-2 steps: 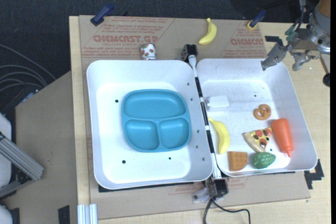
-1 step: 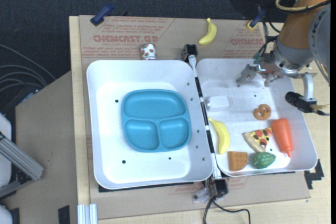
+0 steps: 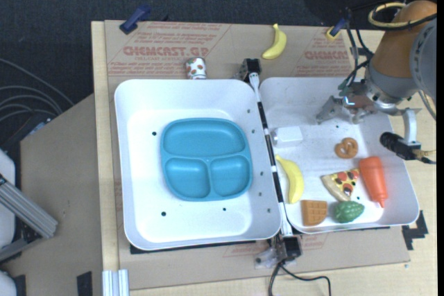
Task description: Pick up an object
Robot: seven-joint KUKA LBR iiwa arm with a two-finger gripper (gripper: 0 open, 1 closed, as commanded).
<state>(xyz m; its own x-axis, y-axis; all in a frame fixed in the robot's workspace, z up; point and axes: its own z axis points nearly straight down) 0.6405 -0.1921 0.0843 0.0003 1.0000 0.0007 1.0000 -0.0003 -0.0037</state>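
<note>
Camera view, from above at a slant, gives me two white bins on the table: the left bin (image 3: pixel 132 149) carries a blue divided tray (image 3: pixel 205 157), and the right bin (image 3: pixel 305 90) carries the pickable things. I see the gripper (image 3: pixel 338 109) low over the right bin's upper part with its jaws spread and nothing between them. A white block (image 3: pixel 288 135) lies near it to the left, a pretzel (image 3: pixel 345 147) just below it, and further down a banana (image 3: pixel 292 177), a pizza slice (image 3: pixel 341 183), a carrot (image 3: pixel 374 179), a waffle (image 3: pixel 313 211) and a green vegetable (image 3: pixel 348 211). I judge the pretzel the nearest candidate; I would centre the jaws over it, descend straight, and close only once both fingers straddle it.
</note>
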